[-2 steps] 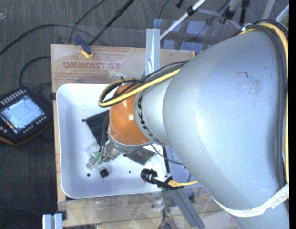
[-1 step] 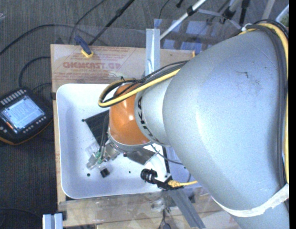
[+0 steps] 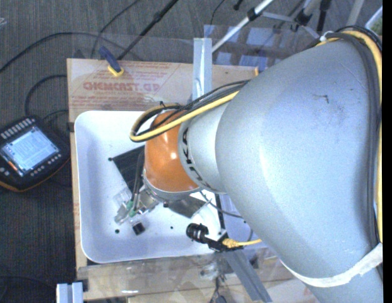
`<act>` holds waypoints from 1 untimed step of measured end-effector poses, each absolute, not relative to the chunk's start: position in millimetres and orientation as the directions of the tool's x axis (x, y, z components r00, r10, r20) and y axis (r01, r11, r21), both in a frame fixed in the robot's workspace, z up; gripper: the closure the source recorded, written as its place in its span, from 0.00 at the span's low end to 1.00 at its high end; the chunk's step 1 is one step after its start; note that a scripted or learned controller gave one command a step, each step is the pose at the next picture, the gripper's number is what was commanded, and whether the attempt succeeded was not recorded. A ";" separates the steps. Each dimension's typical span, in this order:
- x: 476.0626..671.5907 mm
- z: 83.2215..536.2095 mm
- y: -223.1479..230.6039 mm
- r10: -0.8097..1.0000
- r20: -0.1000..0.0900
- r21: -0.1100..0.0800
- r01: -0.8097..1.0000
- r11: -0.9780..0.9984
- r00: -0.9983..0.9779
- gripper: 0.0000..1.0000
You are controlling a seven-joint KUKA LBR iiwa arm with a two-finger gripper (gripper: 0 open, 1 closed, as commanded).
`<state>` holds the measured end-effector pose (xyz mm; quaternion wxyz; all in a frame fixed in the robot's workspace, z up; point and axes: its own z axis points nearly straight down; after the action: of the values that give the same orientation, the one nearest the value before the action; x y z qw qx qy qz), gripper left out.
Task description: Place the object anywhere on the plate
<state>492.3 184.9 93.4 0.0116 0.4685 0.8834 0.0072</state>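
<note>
A dark, flat plate point(image 3: 128, 163) lies in the left white bin point(image 3: 95, 188), and the arm covers its right part. My gripper point(image 3: 129, 212) hangs just below the plate's near corner, low over the bin floor. A small greenish bit point(image 3: 127, 205) shows at the gripper's tip; what it is stays unclear. A small black piece point(image 3: 138, 228) lies on the bin floor right beside the tip.
The grey arm with its orange band point(image 3: 165, 160) hides the right bin and the left bin's right side. A yellow cable point(image 3: 183, 109) loops over the wrist. A teach pendant point(image 3: 26, 151) sits left of the bench, and cardboard point(image 3: 132, 84) lies behind the bin.
</note>
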 end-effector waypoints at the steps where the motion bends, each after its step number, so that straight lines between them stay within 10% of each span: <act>1: 493.2 103.7 186.5 0.828 -0.011 0.027 0.828 0.561 -0.561 1.00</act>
<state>493.2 186.5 103.7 0.0110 0.4686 0.8833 0.0096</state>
